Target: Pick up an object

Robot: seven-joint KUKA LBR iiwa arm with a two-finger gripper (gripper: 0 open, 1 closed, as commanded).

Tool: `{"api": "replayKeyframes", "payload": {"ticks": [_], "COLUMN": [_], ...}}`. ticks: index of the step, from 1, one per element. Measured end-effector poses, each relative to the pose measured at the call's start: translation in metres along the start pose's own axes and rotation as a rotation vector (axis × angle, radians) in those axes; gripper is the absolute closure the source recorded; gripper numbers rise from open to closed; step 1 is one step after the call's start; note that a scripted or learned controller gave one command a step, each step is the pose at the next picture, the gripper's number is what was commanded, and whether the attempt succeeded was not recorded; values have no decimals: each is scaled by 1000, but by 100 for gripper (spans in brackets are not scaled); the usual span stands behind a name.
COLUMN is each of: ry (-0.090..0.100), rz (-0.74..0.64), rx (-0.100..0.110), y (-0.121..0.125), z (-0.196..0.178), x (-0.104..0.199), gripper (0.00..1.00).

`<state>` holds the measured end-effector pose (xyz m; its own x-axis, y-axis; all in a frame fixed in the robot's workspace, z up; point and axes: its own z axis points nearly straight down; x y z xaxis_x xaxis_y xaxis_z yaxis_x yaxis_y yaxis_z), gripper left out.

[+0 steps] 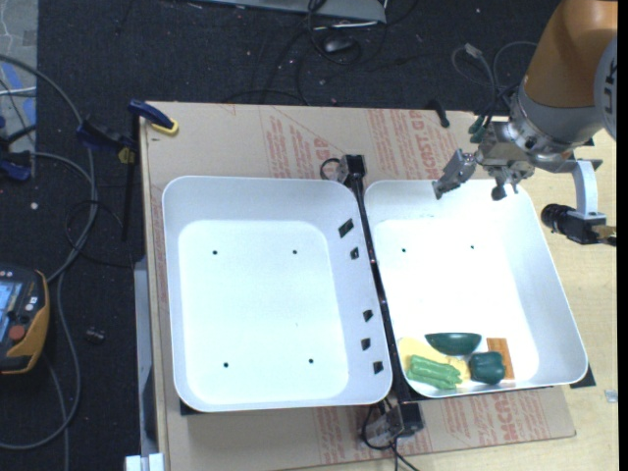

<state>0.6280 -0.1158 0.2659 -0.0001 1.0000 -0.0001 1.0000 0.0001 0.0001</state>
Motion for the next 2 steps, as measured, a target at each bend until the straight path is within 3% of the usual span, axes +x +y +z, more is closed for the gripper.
{"api": "replayKeyframes", "payload": {"ticks": [1,2], "ry": [1,2], "rz": [4,3], "rx": [10,6], "y": [-33,-101], "z": [113,180], "x": [-39,-46], "gripper": [0,0]}}
